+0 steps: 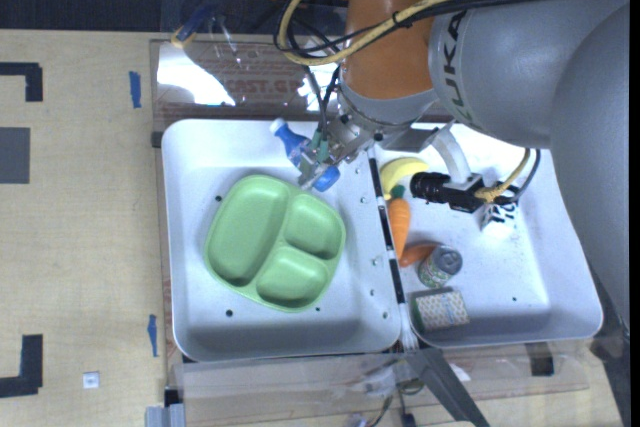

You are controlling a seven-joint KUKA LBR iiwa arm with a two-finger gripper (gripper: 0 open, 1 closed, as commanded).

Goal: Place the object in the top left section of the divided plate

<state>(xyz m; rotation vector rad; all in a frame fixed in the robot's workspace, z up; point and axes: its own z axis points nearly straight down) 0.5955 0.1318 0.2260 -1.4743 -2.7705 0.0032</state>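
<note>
One blue object was what I had pinched in the end effector, up at about 12 o'clock of the left bin, just off the green divided plate at its 1 o'clock edge. Looked to me like the carry step, not the drop yet. Blue bit stuck out on both sides of the fingers, so I figured the grip was real. Next move I reckoned: slide toward 8 o'clock, settle over the plate's top left section, then lower and release. Carrot, can and the rest sat in the right bin, well clear.
</note>
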